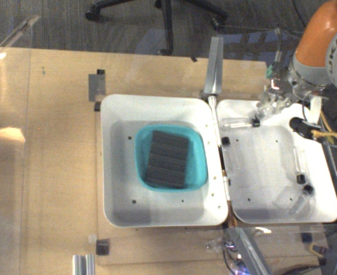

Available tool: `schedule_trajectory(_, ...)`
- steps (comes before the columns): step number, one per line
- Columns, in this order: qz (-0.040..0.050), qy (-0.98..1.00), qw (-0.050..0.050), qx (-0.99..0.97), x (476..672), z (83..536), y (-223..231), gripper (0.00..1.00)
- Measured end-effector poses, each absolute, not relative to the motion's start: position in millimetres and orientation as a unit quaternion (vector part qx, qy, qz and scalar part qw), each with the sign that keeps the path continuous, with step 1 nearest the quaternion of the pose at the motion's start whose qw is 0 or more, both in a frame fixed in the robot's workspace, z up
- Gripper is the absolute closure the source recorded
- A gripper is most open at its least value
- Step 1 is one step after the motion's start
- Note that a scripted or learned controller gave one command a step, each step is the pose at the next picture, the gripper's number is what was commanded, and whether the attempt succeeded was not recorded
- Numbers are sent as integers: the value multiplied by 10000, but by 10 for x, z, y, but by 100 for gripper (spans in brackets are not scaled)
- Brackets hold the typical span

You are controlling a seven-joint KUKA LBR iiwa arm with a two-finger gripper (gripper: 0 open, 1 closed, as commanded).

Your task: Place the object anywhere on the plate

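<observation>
Already obj (167, 158) centred on plate (198, 171).

Dark ridged block (167, 159) lying on teal plate (198, 149), left bin (117, 153). End effector (269, 103) over right bin (271, 171) far rim.

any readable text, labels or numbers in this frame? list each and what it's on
None readable.
Dark ridged block on the teal plate: no lettering to be seen.
White bins: no markings to be seen.
Arm's orange band: plain, no print.
</observation>
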State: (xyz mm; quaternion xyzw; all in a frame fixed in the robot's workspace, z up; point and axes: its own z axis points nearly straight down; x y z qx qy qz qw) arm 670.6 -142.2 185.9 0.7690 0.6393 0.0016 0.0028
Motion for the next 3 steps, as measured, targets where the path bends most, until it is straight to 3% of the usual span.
schedule_trajectory(1,22,6620,14,7495,5977,1861,-709,100)
schedule_trajectory(2,28,7185,23,6955,6131,1863,29,100)
schedule_trajectory(3,28,7184,23,6956,6130,1863,29,0)
